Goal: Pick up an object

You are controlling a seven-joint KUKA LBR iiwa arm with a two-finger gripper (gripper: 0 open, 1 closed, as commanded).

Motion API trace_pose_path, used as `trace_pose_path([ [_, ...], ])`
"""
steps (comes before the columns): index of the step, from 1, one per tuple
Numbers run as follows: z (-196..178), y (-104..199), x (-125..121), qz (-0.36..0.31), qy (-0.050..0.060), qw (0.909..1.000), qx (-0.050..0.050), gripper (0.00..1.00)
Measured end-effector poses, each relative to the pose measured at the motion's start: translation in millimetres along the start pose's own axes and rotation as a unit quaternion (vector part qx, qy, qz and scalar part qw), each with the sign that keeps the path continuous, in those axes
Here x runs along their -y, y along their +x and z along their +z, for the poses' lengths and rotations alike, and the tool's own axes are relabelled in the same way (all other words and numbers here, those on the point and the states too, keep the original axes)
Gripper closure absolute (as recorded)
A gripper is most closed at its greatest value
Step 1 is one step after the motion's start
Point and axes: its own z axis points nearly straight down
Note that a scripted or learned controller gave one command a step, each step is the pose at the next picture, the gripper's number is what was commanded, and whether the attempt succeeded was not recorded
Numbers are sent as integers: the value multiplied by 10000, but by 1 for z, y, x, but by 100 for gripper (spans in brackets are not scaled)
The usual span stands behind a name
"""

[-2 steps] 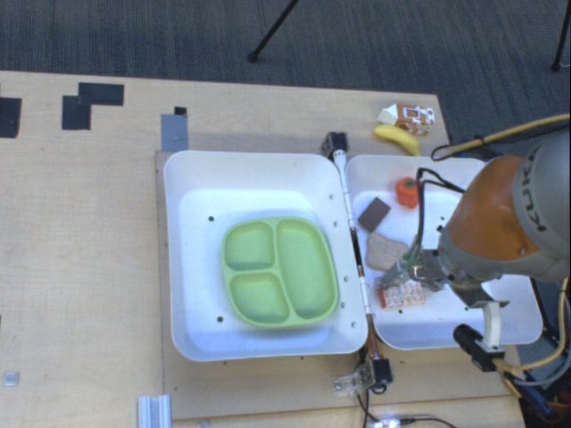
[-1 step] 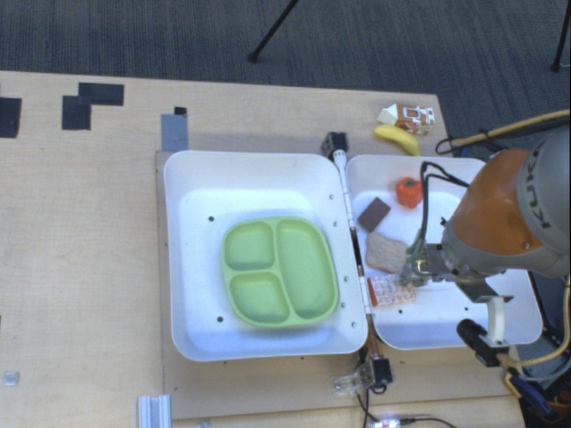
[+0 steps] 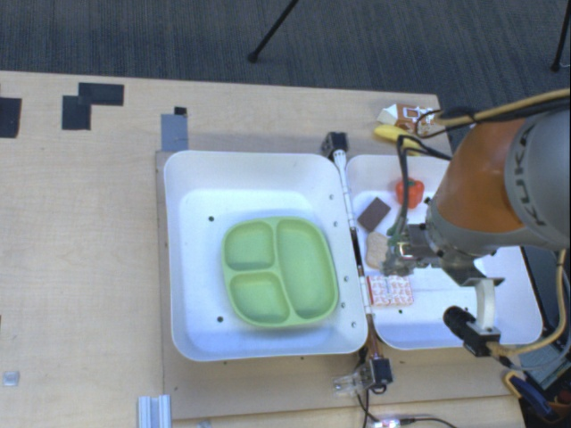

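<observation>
— Reaching into the right bin [image 3: 522, 324], by the look of it. The gripper [image 3: 396, 259] hangs low at that bin's left side, just above a patterned red-and-white packet [image 3: 390, 291].

— Holding anything?

— Can't tell; the arm [image 3: 486, 190] hides the fingers, so open or closed is a guess. Nothing looks lifted yet.

— What else is within reach?

— A dark block [image 3: 374, 211] and a small red-orange piece [image 3: 411, 191], both further back. The left bin [image 3: 192, 266] holds a green divided plate [image 3: 278, 273].

— Next move?

— Probably settling squarely over one item, then closing and lifting straight.
</observation>
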Motion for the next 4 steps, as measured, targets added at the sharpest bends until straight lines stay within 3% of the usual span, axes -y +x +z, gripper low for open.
trace_pose_path([
  [1,0,-1,0,6,5,10000,4,0],
  [3,95,-65,-2,-3,-22,10000,-32,0],
  [4,82,-68,-6,6,-93,10000,6,100],
])
